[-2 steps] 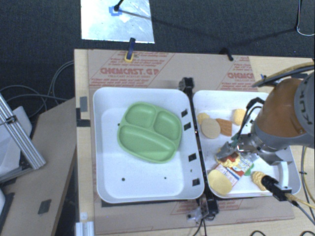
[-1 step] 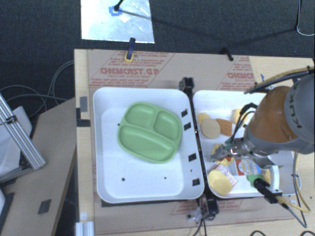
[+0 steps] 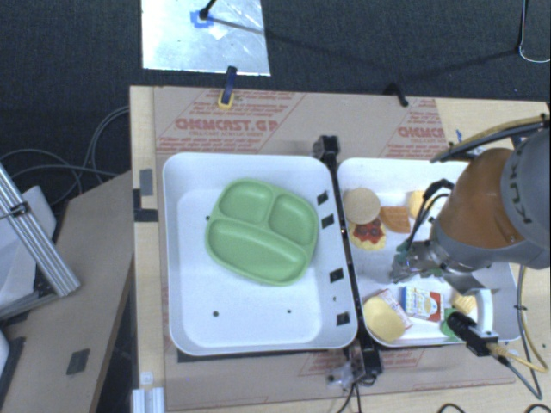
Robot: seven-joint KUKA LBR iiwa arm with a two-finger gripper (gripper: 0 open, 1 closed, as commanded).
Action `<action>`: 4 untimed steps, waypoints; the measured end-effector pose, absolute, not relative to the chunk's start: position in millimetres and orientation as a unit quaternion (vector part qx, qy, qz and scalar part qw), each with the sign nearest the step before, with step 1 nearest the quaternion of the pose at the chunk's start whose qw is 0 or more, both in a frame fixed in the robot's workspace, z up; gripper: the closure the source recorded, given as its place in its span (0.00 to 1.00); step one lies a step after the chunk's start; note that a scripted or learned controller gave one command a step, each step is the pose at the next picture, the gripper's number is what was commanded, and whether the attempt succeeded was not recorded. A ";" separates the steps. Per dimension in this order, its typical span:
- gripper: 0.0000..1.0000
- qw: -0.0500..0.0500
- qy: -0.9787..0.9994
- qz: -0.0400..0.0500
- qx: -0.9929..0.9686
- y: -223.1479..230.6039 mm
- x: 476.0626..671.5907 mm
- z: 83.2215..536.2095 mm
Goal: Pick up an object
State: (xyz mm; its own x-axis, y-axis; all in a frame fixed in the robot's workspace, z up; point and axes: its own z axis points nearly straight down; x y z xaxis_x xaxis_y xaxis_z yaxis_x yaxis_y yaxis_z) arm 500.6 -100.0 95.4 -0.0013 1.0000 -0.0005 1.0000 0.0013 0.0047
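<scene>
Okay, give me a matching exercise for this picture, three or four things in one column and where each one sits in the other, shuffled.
Things:
1. green divided plate
2. toy burger
3. small carton
4. end effector

Places:
A. near front edge of right bin
B. left bin
C. over middle of right bin
D. right bin, by the divider, toward the back

Pairs: 1-B, 2-D, 3-A, 4-C

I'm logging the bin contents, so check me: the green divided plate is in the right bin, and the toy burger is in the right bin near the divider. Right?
Not quite. The camera view shows the green divided plate lying in the left bin, not the right. The toy burger is in the right bin near the divider, as you said.
</scene>
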 end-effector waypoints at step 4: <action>1.00 0.002 0.710 0.001 0.704 -75.9 532.8 214.0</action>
